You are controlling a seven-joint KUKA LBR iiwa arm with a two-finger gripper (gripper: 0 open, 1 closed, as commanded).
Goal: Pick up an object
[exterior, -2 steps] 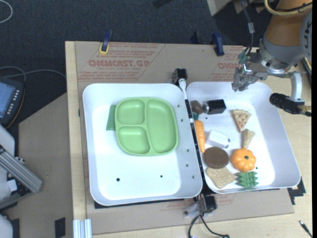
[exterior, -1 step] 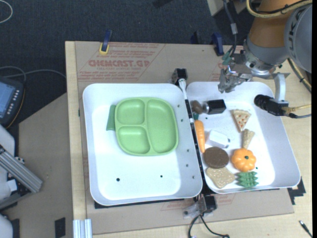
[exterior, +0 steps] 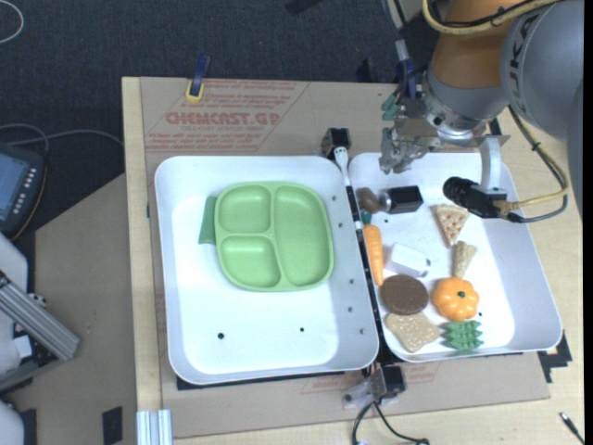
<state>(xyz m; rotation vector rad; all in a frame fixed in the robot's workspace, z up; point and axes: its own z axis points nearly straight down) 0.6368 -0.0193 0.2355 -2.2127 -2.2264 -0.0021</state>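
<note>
My gripper (exterior: pixel 398 158) hangs over the far left corner of the right bin (exterior: pixel 542 295), pointing down, with nothing visibly in it. Just in front of it lie a small black block (exterior: pixel 403 197) and a brown lump (exterior: pixel 368 198). An orange carrot (exterior: pixel 372 253) runs along the bin's left wall. Further toward the front are a white block (exterior: pixel 410 260), a round brown cookie (exterior: pixel 405 294), an orange pumpkin (exterior: pixel 456 297), a toast square (exterior: pixel 412 330) and a green pea pod (exterior: pixel 461 334). A pizza slice (exterior: pixel 451 221) and a bread piece (exterior: pixel 462 258) lie right of centre.
The left bin (exterior: pixel 185 304) holds a green divided plate (exterior: pixel 273 235). A black part with a cable (exterior: pixel 471 196) sticks out beside the wrist over the right bin. The arm's grey and orange body (exterior: pixel 486 40) looms above the bin's far edge.
</note>
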